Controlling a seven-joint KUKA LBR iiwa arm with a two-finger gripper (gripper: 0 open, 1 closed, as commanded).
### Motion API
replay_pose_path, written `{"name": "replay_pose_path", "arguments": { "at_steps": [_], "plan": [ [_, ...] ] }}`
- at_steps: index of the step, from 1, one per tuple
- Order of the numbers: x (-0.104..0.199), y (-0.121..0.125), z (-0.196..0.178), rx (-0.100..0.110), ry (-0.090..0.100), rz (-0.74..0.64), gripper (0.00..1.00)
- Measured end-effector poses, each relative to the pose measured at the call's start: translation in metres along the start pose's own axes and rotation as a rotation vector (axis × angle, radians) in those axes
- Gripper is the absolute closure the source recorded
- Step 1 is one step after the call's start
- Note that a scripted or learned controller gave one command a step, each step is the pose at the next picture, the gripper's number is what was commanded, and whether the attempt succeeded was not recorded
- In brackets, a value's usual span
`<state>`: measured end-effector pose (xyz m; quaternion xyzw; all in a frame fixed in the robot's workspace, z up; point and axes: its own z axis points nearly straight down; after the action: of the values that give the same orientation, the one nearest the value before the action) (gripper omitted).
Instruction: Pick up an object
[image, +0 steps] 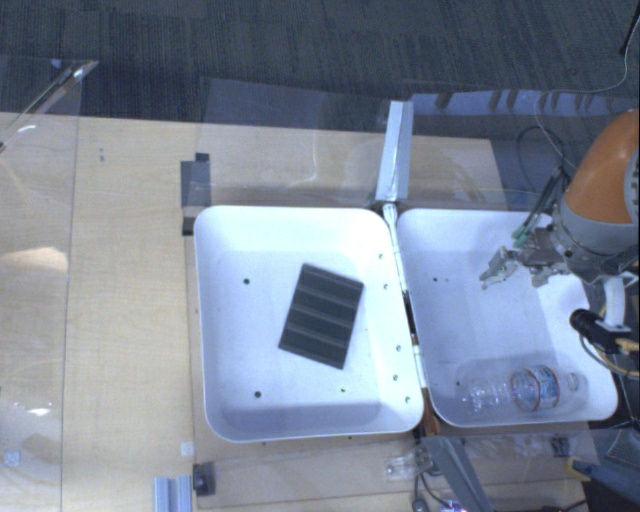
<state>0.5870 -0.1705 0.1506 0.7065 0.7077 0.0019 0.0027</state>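
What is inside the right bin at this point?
A clear plastic bottle lies on its side near the front wall of the right bin. The tool hangs over the bin's far right part, covering some floor there.

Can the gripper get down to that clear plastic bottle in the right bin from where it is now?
Probably yes. The gripper hangs over the right bin, and the clear bottle lies on its side near the front wall with bare bin floor between them. The wall close beside the bottle could crowd the approach.

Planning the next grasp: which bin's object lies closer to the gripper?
The clear plastic bottle in the right bin, below the gripper; the dark ribbed block sits in the left bin.
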Motion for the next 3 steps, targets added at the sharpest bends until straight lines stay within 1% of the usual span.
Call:
{"name": "replay_pose_path", "arguments": {
  "at_steps": [1, 2, 3],
  "plan": [
    [-0.03, -0.073, 0.061, -0.003, -0.001, 0.018, 0.0],
    [0.056, -0.031, 0.061, -0.007, 0.002, 0.119, 0.0],
    [0.066, 0.037, 0.063, -0.001, 0.001, 0.168, 0.0]
  ]
}}
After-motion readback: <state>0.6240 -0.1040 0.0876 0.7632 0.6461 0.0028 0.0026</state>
